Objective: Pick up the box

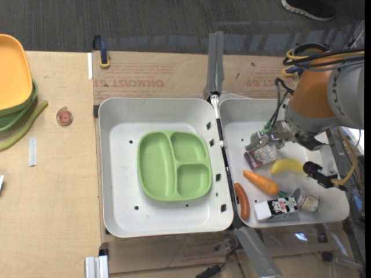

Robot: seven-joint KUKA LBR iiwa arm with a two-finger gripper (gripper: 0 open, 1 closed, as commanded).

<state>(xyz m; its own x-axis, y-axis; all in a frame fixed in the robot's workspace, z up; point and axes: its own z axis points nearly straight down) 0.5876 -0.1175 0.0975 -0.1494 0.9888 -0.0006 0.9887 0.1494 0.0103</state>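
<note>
Even, bright overhead light is cast; soft shadows are seen inside the bins (focus is slightly soft throughout).

The grey arm enters from three o'clock, its orange band above a wrist angled down toward eight o'clock. The gripper hangs low at the arm's end, fingertips pointing toward seven o'clock.

the two shallow white bins look like smooth, faintly glossy plastic, the green divided tray like matt plastic, the pale counter like matt wood, and the small printed box like cardboard.
</note>
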